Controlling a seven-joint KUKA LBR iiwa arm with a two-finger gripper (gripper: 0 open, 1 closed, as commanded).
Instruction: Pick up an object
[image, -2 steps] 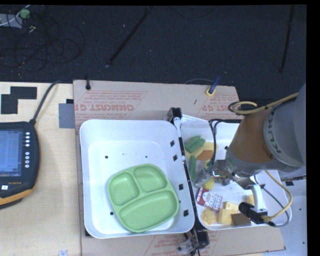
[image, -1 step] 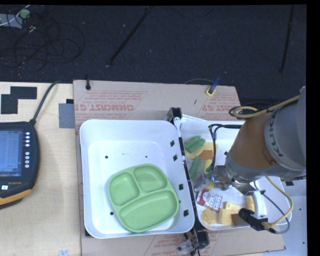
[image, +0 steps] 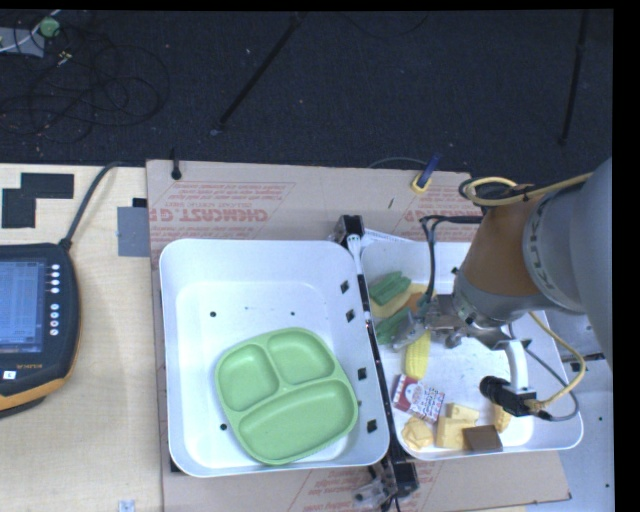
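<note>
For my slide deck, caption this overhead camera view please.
KUKA arm lowers its pincer among toy food in the right bin; green divided plate sits in the left bin.

Occlusions, right bin
Arm covers right bin's upper part; gripper fingers unreadable; green items blurred, unidentifiable.

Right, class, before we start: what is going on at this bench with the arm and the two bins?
A grey robot arm reaches in from the right and hangs low over the right bin, its gripper down among a clutter of small things: a green sponge-like piece, a yellow corn-like piece, a red and white packet and some yellow and brown blocks. Whether it has gripped anything cannot be told. The left bin holds a green divided plate, untouched.
</note>
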